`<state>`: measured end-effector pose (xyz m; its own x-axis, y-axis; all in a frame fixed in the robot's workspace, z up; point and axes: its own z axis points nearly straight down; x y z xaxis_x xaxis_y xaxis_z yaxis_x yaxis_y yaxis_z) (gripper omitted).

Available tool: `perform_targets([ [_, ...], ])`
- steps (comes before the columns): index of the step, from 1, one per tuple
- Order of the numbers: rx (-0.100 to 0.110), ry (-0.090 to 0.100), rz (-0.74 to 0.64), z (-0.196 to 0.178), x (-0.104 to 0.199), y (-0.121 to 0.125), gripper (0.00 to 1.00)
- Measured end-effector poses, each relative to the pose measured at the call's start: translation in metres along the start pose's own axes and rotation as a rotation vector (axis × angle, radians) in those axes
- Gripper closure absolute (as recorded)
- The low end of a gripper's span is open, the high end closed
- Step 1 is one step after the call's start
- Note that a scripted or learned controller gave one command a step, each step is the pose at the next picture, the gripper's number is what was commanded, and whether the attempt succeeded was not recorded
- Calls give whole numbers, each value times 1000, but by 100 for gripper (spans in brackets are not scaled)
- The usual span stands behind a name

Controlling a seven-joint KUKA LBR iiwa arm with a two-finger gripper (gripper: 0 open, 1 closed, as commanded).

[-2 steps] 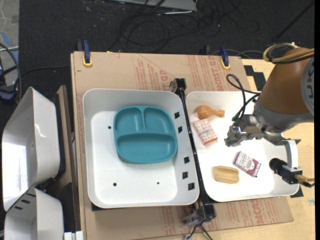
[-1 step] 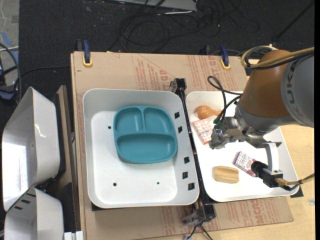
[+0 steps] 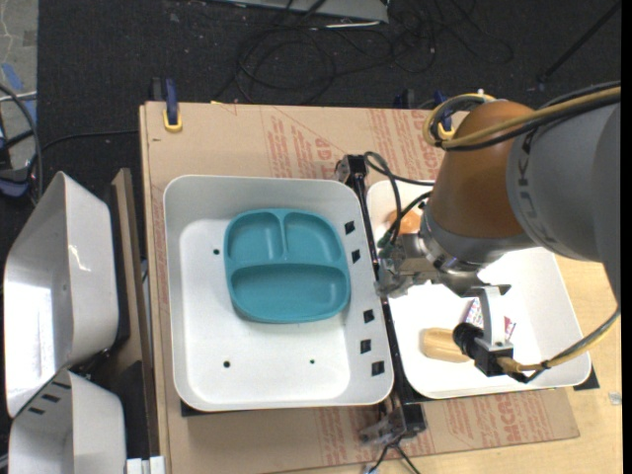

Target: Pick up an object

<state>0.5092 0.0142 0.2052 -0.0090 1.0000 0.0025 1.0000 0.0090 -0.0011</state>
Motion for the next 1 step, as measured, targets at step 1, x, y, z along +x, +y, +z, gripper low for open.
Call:
perform_targets([
  [1, -2, -1, 1, -21, 50, 1, 100],
])
